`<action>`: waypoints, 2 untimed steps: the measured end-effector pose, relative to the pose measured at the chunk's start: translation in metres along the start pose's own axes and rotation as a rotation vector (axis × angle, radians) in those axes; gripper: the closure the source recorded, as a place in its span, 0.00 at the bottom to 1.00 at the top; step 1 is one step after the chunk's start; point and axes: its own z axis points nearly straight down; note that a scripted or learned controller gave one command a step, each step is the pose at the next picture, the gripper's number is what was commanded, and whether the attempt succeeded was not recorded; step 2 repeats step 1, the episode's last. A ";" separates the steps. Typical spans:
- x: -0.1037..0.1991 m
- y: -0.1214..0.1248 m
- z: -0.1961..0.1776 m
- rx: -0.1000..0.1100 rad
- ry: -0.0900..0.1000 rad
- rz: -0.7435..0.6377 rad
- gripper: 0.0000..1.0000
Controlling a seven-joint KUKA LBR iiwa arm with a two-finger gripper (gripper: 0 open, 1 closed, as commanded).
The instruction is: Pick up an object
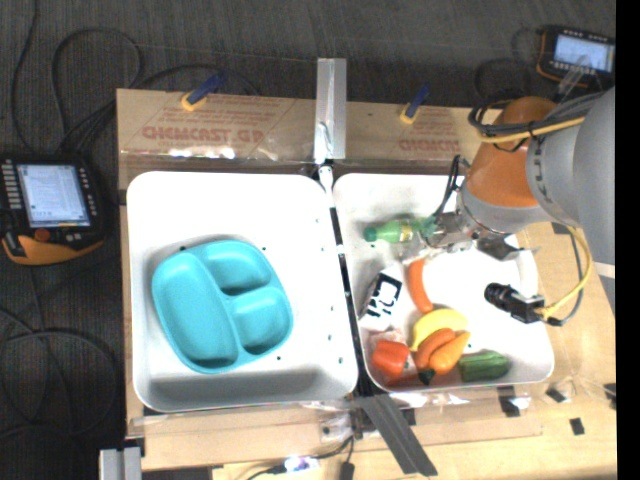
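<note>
Surface (pixel 580 368): wooden, carrying two white bins side by side.
Arm (pixel 560 168): grey with an orange band, reaching in from the right over the right bin's far end.
Left bin (pixel 170 198): holds one teal tray (pixel 220 303) with compartments, nothing else in it.
Right bin (pixel 530 353): holds all the pickable pieces, crowded toward the near end.
Claw (pixel 447 230): low over the far part of the right bin, just beside the green bottle (pixel 392 231); from here I cannot tell whether it is released or clenched, and nothing visibly sits in it.
Targets: bottle lying on its side near the divider; orange carrot (pixel 418 284) just below the claw; yellow banana (pixel 438 323), red pepper (pixel 390 358) and green cucumber (pixel 483 366) bunched at the near end; a black-and-white card (pixel 381 296) by the divider.
Doing it well: I'd go for the bottle or carrot, since they lie apart from the pile; straddle the narrow width, come straight down, and stay off the bin wall.
</note>
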 end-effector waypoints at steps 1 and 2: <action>0.063 0.006 -0.095 0.017 0.004 -0.017 1.00; 0.063 0.006 -0.095 0.017 0.004 -0.017 1.00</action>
